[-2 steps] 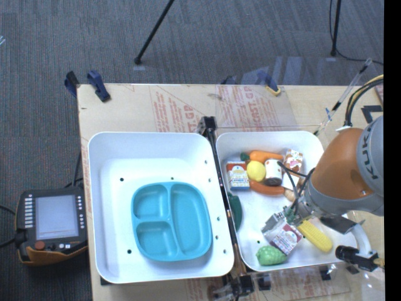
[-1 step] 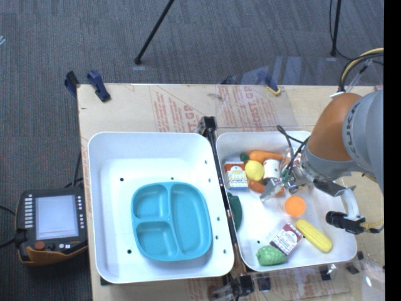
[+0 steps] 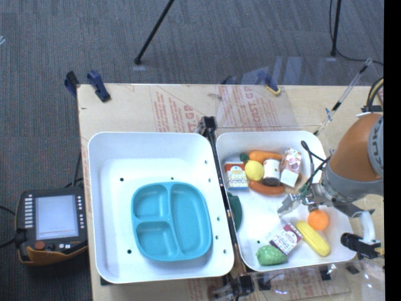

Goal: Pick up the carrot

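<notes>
Tool (image 3: 293, 200) in right bin (image 3: 250, 256), near carrot (image 3: 264, 156); labels unreadable

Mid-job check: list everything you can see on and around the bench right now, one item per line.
bins: 2, white, side by side on bench
divided plate: 1, teal, left bin
carrot: 1, orange, right bin, far side
lemon: 1, yellow, beside carrot
orange: 1, orange, right bin, near arm
corn: 1, yellow, right bin, near corner
green item: 1, green, right bin, near edge
teach pendant: 1, black, on floor, left of bench
arm: 1, grey and orange, over right bin
</notes>
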`<state>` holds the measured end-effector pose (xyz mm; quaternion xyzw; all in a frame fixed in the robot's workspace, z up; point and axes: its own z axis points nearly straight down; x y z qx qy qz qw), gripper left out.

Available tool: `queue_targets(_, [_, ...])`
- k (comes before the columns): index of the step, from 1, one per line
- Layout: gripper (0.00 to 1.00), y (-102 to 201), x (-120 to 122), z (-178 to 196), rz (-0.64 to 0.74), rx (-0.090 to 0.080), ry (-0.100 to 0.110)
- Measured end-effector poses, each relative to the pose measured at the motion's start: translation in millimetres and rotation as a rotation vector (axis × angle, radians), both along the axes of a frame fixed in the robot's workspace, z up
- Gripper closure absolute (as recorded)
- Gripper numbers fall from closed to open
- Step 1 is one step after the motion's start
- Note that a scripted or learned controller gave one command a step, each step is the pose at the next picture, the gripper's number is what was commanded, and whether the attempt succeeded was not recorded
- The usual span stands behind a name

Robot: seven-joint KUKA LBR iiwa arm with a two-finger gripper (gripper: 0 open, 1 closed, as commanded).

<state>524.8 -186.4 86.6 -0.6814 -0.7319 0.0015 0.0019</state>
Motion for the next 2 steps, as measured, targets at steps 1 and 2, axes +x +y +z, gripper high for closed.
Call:
queue_targets(1, [0.0,-26.2,-38.0,0.1,0.241,0.003,-0.002])
queue_targets(2, [1.0,-25.5,-37.5,9.0,0.242,0.006,-0.001])
